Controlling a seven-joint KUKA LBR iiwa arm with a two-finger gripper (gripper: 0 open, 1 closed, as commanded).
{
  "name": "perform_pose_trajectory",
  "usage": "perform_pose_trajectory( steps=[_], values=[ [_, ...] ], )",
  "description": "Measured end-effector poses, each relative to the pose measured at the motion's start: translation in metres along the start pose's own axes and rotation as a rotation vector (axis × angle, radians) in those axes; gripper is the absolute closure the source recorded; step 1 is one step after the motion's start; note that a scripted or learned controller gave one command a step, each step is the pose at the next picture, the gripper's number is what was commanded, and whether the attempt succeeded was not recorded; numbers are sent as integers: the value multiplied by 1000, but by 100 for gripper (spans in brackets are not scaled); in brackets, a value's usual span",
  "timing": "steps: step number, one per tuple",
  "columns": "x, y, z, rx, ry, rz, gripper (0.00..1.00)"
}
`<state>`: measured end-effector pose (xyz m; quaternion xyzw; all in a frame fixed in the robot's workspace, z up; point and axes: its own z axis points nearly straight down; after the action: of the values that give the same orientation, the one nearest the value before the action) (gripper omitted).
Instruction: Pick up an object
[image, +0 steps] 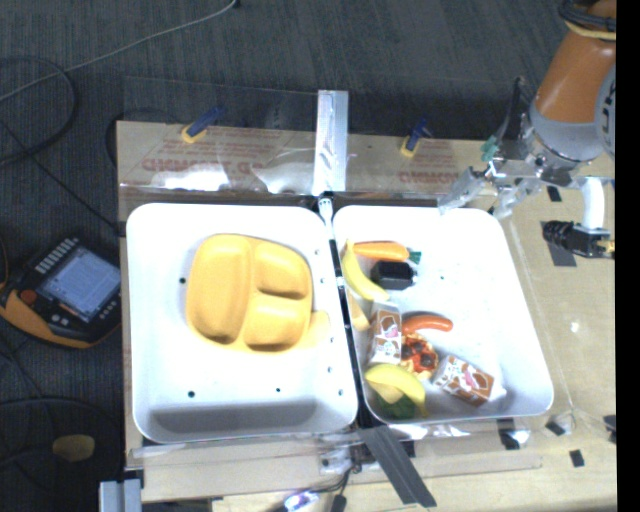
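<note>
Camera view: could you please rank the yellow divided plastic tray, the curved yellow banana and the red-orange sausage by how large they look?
Largest to smallest:
1. Yellow divided plastic tray, by far the largest, in the left bin.
2. Curved yellow banana, in the right bin.
3. Red-orange sausage, somewhat shorter than the banana.

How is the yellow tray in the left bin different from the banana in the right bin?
The yellow tray is broad and squarish with divided compartments; the banana is thin and curved. The tray is far larger than the banana. The tray lies alone in the left bin, while the banana lies among other items at the right bin's left side. Both are yellow.
</note>
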<state>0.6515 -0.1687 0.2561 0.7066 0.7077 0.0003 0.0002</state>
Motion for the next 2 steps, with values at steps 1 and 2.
perform_pose_trajectory(
  steps=[1,2],
  values=[
    [66,-26,110,1,0,-87,0],
    [57,1,55,0,-2,-64,0]
  ],
)
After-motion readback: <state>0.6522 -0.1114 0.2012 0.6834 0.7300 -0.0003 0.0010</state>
